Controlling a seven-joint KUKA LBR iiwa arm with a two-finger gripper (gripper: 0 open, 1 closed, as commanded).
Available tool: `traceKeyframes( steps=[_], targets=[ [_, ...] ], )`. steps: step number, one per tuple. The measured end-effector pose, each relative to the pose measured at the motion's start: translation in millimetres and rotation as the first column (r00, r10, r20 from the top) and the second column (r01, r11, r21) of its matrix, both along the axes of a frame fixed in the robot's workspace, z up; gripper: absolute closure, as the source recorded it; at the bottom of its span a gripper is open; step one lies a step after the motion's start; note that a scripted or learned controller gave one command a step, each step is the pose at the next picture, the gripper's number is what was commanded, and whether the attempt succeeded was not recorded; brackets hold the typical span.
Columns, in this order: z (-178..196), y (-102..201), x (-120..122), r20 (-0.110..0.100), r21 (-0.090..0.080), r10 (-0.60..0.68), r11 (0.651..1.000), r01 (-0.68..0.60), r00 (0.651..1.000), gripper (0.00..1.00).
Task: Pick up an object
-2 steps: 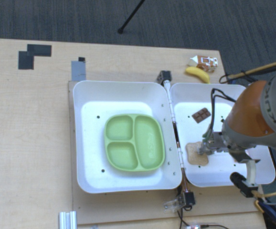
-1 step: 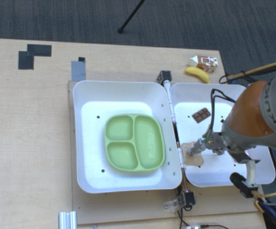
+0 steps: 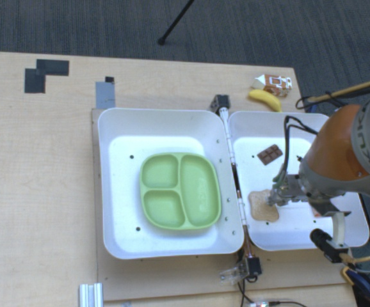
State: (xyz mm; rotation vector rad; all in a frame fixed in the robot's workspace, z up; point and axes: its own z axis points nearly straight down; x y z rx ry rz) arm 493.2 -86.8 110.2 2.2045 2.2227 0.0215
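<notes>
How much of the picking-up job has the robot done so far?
Done: the arm has reached into the right bin, and its gripper sits right at the tan bread-like piece. In hand: nothing that can be seen for sure; the piece lies on the bin floor. Left: grabbing and lifting it. The brown chocolate piece lies untouched, and the green plate rests in the left bin.

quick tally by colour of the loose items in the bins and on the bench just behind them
green: 1, the divided plate in the left bin
brown: 1, the chocolate piece in the right bin
tan: 1, the toast slice under the tool
yellow: 1, the banana
white and orange: 1, the small carton
total: 5
</notes>
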Motion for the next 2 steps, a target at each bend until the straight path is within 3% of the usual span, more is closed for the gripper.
traceKeyframes(
  steps=[1,2],
  targets=[
    [-0.1,0.0,-0.1,0.000,0.000,-0.001,1.000,0.001,1.000,0.00],
    [10.4,0.6,1.3,0.003,0.000,0.004,1.000,-0.004,1.000,1.00]
  ],
)
